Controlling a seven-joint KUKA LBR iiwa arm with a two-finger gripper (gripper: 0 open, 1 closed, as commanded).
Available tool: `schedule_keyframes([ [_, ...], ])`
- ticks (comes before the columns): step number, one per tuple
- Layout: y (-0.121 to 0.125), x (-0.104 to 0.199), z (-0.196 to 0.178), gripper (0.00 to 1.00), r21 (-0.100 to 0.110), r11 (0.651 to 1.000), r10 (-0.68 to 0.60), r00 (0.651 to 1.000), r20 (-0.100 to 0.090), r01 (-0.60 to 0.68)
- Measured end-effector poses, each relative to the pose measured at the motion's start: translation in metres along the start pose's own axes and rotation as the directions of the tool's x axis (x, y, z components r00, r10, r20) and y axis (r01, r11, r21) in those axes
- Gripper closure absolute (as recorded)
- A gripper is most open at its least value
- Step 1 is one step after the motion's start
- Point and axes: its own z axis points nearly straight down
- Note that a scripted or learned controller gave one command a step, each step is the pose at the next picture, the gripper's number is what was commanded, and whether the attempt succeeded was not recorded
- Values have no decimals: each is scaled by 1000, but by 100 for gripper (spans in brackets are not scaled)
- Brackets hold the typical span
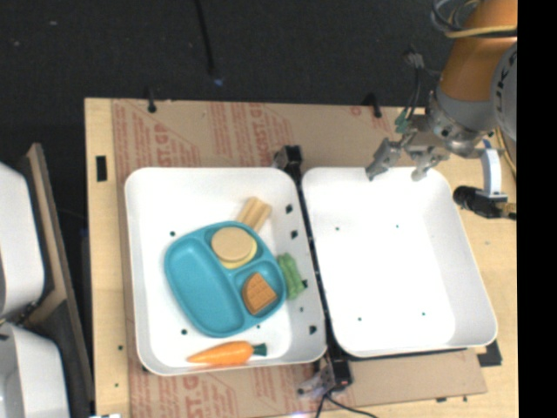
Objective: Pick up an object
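Note:
In the left bin (148,198) lies a blue divided plate (196,290) holding a round tan biscuit (234,245) and a brown bread slice (259,293). An orange carrot (224,353) rests near the bin's front wall. A tan wooden block (254,212) pokes out behind the plate, and a green piece (291,276) lies at its right rim. My gripper (400,165) hangs open over the far edge of the right bin (392,268), with nothing between its fingers. It is well to the right of all the objects.
The two white bins stand side by side on a cardboard-covered bench (200,133). A black clip (289,158) sits at the far end of the seam between them. A black fitting (479,201) sticks out by the right bin's right rim.

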Motion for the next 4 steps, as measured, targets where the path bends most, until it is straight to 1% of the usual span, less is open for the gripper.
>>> schedule_keyframes([
  [1,1,0,-4,0,-7,1000,-1,1000,1,1],
  [2,3,1,38,0,-3,1000,-1,1000,1,1],
  [3,4,-7,97,0,-1,1000,0,1000,0,0],
  [4,3,-7,142,0,-2,1000,-1,1000,0,1],
])
